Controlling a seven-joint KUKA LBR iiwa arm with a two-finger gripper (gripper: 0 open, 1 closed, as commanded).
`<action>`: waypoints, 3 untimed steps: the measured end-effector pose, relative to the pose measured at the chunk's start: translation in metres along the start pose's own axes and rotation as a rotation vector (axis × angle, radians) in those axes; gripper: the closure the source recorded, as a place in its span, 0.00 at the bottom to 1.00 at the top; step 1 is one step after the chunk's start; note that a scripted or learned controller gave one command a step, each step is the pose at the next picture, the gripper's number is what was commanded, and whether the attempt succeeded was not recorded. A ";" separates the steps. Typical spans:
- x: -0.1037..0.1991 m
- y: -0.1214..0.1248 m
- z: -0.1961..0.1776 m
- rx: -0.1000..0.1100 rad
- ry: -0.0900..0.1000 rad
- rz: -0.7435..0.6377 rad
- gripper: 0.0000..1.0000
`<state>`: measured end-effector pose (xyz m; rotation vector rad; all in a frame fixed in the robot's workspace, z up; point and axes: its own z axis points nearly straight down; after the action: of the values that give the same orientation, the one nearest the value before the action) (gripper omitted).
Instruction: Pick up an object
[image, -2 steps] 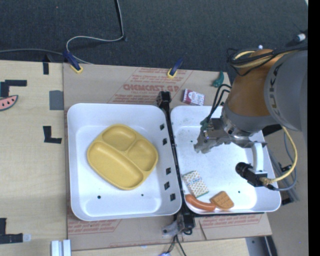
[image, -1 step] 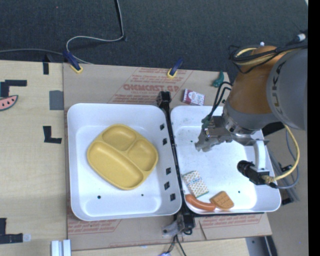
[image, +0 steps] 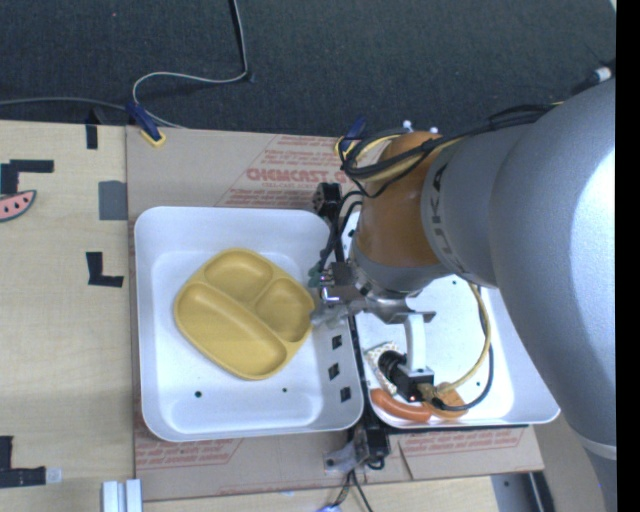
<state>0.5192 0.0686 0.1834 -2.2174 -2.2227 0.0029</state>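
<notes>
A yellow divided plate (image: 245, 312) lies flat near the middle of the left bin (image: 165, 400), its long compartment toward that bin's left wall. The gripper (image: 328, 296) hangs over the wall shared with the right bin (image: 520, 395), just at the plate's right rim; the wrist covers it, so I cannot tell whether it is open or closed. An orange object (image: 402, 409) lies by the right bin's near edge, partly hidden. Both bins rest on printed cardboard (image: 270, 175) spread on the bench (image: 60, 330)
</notes>
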 end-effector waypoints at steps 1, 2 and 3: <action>0.063 -0.036 -0.064 -0.001 0.000 0.000 1.00; 0.062 -0.036 -0.063 -0.001 -0.001 0.000 0.00; 0.045 -0.037 0.021 0.002 -0.001 0.001 0.00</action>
<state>0.4824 0.1132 0.1629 -2.2182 -2.2207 0.0063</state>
